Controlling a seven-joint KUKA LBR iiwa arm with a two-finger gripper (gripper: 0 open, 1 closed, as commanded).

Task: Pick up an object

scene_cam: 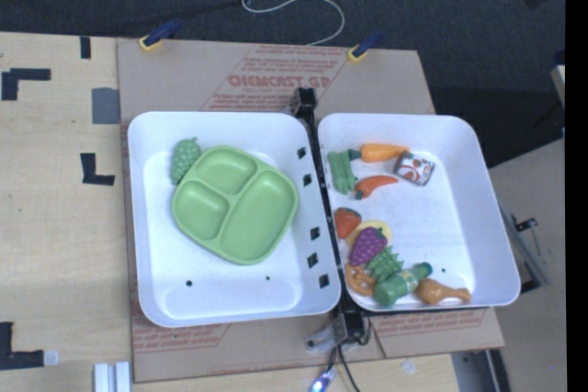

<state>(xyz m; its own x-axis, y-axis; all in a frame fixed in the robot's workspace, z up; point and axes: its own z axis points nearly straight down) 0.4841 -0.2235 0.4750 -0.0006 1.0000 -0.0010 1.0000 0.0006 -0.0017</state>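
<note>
I work in a robotics lab: two white bins (147, 197) sit clamped on a cardboard sheet (276, 78) over a wooden bench, black tape marks (92, 168) left of the bins, a loose cable (294, 6) on dark carpet beyond them

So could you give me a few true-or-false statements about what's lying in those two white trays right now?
1. The green divided plate lies in the left bin. True.
2. The small can sits on the green plate. False: it lies in the right bin, near the orange carrot.
3. A green bunch of grapes lies by the plate's upper left edge. True.
4. The purple grapes are in the left bin. False: they are in the right bin, among the other toy foods.
5. The plate's compartments are full of toy food. False: nothing lies in them.
</note>
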